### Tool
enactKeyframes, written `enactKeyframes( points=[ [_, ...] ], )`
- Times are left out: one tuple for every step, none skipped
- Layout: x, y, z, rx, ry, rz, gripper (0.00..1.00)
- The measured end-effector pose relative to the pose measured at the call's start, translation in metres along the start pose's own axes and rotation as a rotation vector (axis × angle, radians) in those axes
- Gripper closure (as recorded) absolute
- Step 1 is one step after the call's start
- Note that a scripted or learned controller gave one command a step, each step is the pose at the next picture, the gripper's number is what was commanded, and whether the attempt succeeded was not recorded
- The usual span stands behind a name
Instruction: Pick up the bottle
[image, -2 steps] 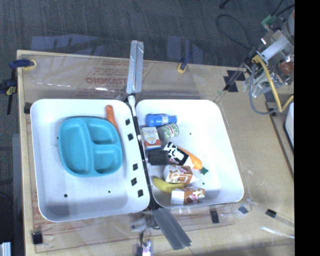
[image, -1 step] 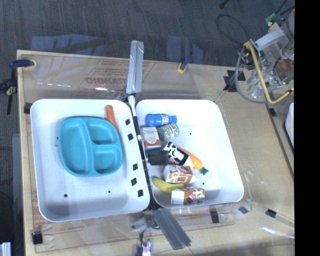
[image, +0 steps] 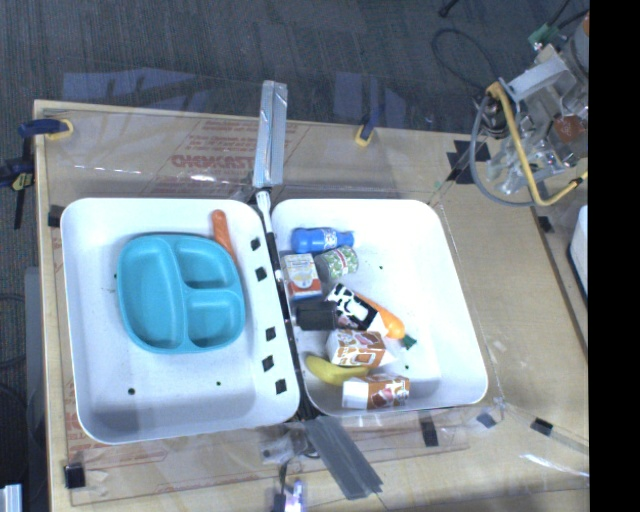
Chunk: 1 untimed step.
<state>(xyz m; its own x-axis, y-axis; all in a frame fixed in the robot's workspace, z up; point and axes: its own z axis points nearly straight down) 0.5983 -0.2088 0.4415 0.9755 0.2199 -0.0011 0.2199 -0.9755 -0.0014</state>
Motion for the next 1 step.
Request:
enactKeyframes(
  points=[
    [0.0142,0.0026,-0.0004,0.001,-0.001,-0.042,1.0]
  ],
)
